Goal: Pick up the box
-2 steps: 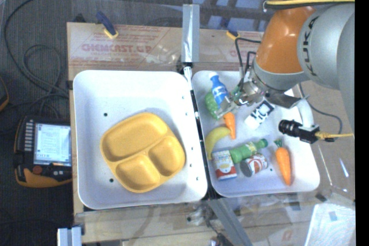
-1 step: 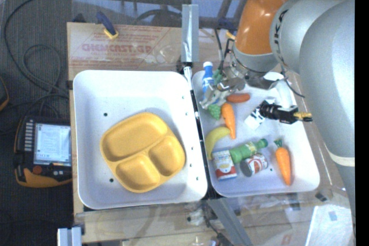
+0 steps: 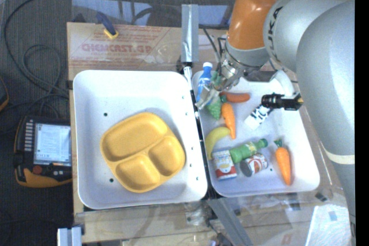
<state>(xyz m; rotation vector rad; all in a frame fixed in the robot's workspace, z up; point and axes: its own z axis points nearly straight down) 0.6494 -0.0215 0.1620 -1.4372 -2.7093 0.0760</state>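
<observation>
The tool (image 3: 223, 81), its opening impossible to judge here, hangs in the right bin (image 3: 305, 178) just right of the likely box (image 3: 204, 81), blue-and-white, standing upright against the bin's left wall.

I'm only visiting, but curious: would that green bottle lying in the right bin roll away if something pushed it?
Probably. The green bottle lies on its side and looks round, so a sideways nudge might roll it. The cans beside it could block it. It looks plastic, likely light.

The big grey arm (image 3: 323, 60) reaches in from the right — orange band (image 3: 252, 14) over the wrist, gripper (image 3: 222, 82) pointing down, low near the far edge.
</observation>
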